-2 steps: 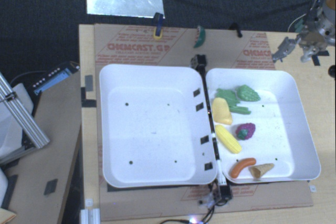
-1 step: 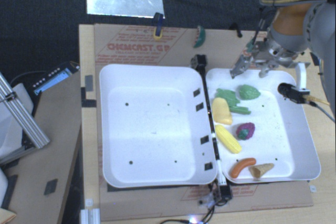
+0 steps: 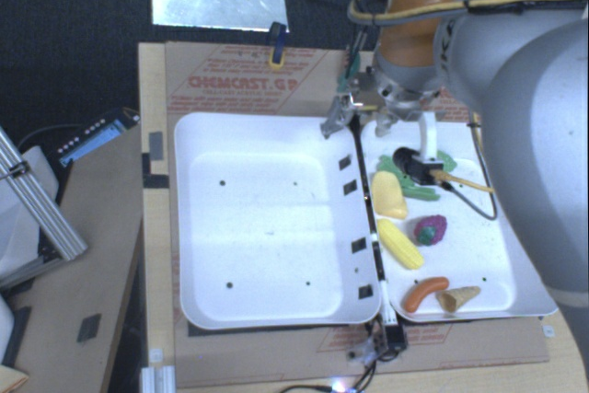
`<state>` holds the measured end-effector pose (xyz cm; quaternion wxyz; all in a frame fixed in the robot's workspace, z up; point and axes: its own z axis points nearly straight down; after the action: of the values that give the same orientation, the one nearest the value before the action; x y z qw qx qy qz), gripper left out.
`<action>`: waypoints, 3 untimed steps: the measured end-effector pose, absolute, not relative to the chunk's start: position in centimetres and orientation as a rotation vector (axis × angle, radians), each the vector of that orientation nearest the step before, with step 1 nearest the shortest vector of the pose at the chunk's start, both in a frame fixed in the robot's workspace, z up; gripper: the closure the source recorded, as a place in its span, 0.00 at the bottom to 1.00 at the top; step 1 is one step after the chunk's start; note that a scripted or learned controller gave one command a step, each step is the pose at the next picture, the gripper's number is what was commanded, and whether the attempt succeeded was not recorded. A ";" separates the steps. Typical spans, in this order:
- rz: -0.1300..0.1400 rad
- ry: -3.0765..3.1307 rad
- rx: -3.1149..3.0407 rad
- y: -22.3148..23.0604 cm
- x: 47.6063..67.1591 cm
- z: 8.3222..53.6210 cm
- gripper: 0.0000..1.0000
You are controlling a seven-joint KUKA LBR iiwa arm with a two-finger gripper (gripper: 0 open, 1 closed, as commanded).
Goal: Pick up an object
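Note:
The right bin [image 3: 497, 290] holds several toys. There is a yellow pepper-like piece [image 3: 388, 195], a yellow corn cob [image 3: 400, 244], a green leafy piece [image 3: 421, 190], a purple piece [image 3: 430, 229], an orange sausage [image 3: 425, 293] and a tan cone [image 3: 458, 297]. My gripper [image 3: 364, 117] hangs low over the far end of the rim between the two bins, just beyond the green and yellow pieces. I see nothing between its fingers.
The left white bin [image 3: 258, 225] lies beside the right one, both on a cardboard sheet [image 3: 239, 78]. A blue and yellow clamp [image 3: 276, 46] stands at the back edge. An aluminium rail [image 3: 37, 207] leans at the far left. The arm's grey body covers the right side.

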<state>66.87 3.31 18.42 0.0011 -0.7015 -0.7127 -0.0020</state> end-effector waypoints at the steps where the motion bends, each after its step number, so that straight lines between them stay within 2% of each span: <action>1: -0.006 -2.229 -2.217 2.4 67.0 19.6 1.00; 2: -0.027 -2.240 -2.219 7.5 63.4 41.6 1.00; 3: -0.017 -2.238 -2.211 16.1 65.3 46.8 1.00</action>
<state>65.29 16.10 46.84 -0.0020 -0.7028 -0.7114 -0.0054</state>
